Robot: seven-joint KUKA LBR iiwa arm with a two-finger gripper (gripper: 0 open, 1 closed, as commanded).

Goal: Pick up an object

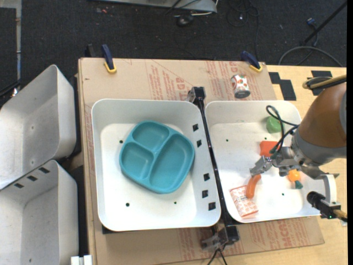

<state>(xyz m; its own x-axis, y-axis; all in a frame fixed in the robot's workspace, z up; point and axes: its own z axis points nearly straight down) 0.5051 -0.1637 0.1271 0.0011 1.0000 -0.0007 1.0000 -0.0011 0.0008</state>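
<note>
Gripper (263,166), fingers spread and holding nothing, hovers beside the orange carrot (252,187) at six o'clock in the right bin (234,112); closing off-centre could nudge it away.

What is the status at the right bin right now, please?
Gripper low in right bin, above orange carrot-shaped toy. Nothing visibly held. Packet beside it.
</note>
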